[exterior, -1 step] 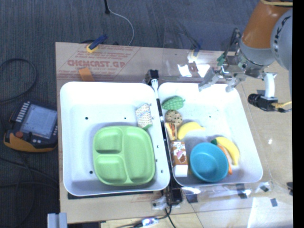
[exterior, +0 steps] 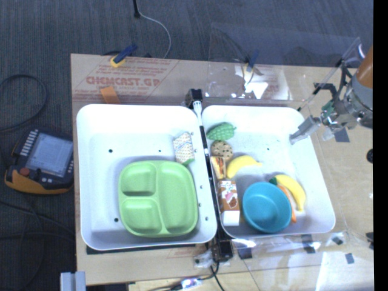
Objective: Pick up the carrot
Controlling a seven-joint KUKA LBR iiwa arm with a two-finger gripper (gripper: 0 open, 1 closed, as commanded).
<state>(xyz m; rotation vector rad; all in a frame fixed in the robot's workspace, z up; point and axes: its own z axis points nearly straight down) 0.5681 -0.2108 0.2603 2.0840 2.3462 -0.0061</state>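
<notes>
Carrot [exterior: 294,210] was seen as an orange sliver beside the blue bowl [exterior: 267,207], near and left of the tool [exterior: 301,132]; whether the tool was clenched could not be told.

Arm [exterior: 364,71] was grey with an orange band above the wrist. The gripper [exterior: 301,132] end was a busy mess: dark brackets, thin black cables, a bit of green, and pale grey fingers.
</notes>
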